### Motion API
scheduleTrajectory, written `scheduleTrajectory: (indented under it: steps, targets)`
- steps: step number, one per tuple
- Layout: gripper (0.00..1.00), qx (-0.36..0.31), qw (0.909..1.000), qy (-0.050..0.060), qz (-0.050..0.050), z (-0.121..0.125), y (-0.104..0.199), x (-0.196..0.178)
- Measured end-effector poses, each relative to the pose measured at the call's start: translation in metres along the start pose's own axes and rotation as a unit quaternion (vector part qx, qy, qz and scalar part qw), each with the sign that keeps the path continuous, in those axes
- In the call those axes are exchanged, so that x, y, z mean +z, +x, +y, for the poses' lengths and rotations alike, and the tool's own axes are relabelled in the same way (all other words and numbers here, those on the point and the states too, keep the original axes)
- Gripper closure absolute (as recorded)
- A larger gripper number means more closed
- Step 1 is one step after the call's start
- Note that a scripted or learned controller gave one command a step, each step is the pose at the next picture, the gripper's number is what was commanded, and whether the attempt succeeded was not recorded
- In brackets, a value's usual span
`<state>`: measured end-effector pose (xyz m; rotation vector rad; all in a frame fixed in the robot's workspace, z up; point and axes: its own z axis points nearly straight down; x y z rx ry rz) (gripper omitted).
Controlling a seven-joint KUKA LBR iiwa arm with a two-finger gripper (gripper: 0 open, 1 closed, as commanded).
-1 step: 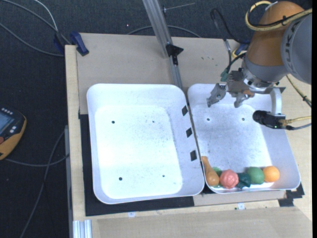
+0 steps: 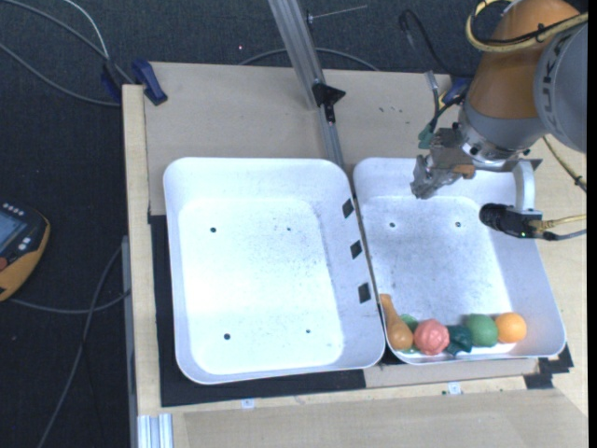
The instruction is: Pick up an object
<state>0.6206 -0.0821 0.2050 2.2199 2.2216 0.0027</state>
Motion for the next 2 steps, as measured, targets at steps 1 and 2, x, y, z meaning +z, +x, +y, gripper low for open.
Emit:
scheduleTrajectory:
  steps: [1,2]
  targets:
    - [1.0,0.003,1.0,0.003,-0.001,0.005,-0.119,0.119]
    - [1.0,-0.001,1.0,-0.002,-0.001,0.029,-0.094,0.055]
